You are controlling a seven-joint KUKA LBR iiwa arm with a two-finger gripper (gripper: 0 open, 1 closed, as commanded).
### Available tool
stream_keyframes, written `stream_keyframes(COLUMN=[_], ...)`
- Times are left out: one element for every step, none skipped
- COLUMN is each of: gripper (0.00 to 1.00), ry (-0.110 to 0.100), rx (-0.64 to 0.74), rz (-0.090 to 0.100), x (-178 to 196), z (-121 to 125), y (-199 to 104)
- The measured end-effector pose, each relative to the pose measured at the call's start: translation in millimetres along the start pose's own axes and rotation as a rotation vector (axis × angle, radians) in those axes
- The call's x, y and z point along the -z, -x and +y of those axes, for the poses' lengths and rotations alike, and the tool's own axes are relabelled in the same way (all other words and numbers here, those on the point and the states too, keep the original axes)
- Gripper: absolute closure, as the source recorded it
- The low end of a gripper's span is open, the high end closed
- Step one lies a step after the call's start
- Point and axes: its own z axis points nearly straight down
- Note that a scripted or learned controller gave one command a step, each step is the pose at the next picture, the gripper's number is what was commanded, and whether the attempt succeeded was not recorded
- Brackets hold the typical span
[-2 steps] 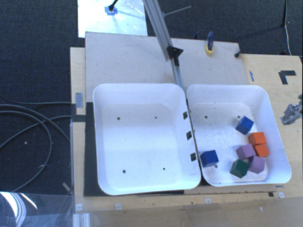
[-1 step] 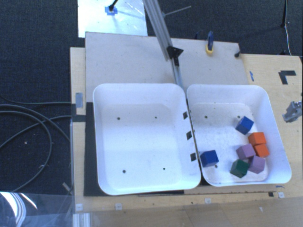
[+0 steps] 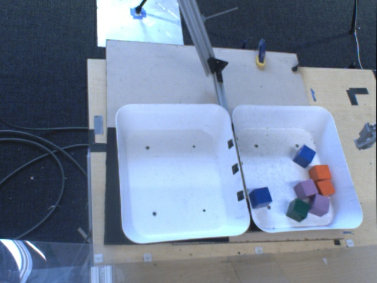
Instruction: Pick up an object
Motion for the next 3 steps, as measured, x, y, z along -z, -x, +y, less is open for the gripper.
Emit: stream_keyframes(gripper=[1.0, 1.0, 1.0], ry=[0.004, 0.008, 0.012], rx=[0.004, 0.008, 0.012], rz=[-0.002, -0.004, -0.007], x=[11.2, 22.3, 33.7], z=[1.3, 2.6, 3.9], y=[0.4, 0.8, 1.2])
